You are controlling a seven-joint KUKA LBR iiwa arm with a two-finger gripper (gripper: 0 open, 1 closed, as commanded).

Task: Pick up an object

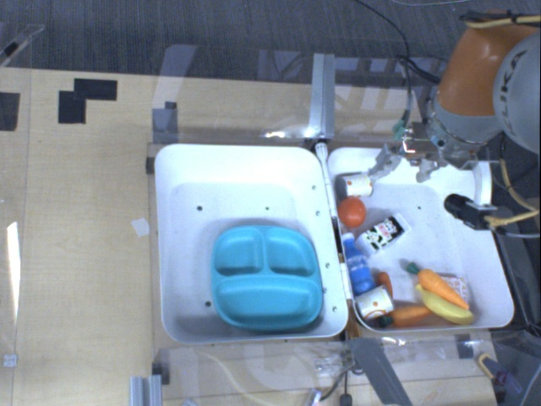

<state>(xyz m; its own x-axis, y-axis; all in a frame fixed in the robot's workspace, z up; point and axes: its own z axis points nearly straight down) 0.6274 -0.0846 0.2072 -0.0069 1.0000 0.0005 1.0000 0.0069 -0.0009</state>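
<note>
Hovering over the right bin (499, 307), the gripper (404, 161) is spread wide w/ nothing in it (good); drop straight onto the small white cup (354, 183), then squeeze.

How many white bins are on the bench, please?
2. The left bin holds a blue divided plate. The right bin holds the small items, such as an orange ball and a banana. The two bins stand side by side.
</note>
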